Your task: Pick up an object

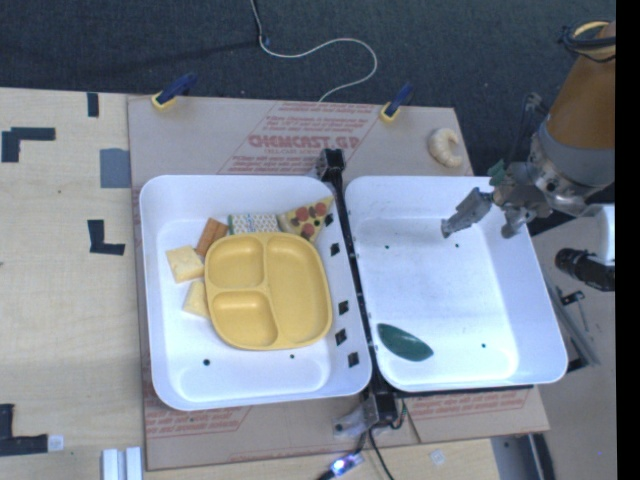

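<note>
Camera view shows the tool spread wide and holding nothing, over the far side of the right bin. A small green thing lies flat near its front edge. It looks light, thin and bendy; pinching its edges seems best.

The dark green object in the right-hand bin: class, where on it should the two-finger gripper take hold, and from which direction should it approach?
Probably from straight above. The dark green object lies flat and low on the floor of the right bin, close to the near-left corner. It looks like an elongated oval, so closing the fingers across its narrow width, around the middle, seems best. The gripper is at the bin's far right, with open space above the piece.
</note>
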Robot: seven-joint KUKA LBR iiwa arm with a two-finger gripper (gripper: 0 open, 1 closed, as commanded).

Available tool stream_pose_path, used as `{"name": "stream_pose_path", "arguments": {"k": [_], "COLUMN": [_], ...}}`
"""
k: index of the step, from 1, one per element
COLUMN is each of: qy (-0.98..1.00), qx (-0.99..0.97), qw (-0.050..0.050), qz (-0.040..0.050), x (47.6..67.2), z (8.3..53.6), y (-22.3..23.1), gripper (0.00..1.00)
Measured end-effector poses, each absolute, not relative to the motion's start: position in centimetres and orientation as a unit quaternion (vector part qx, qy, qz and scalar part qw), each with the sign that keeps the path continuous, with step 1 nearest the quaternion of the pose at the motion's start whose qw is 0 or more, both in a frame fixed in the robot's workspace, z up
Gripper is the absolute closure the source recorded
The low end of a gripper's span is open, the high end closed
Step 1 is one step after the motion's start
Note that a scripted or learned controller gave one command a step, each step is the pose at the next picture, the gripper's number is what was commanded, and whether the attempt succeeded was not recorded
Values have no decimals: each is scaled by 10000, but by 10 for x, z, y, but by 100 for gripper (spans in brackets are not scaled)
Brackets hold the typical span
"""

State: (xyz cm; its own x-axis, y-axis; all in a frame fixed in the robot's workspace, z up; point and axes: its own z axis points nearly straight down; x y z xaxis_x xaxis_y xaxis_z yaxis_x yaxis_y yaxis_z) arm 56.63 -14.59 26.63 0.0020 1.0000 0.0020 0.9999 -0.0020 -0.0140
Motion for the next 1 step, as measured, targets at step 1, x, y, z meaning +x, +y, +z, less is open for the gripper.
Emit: {"name": "stream_pose_path", "arguments": {"k": [1], "qy": [-7075], "qx": [-7067], "qw": [7], "qz": [6], "x": [568], "z": [273], "y": [-146], "gripper": [0]}}
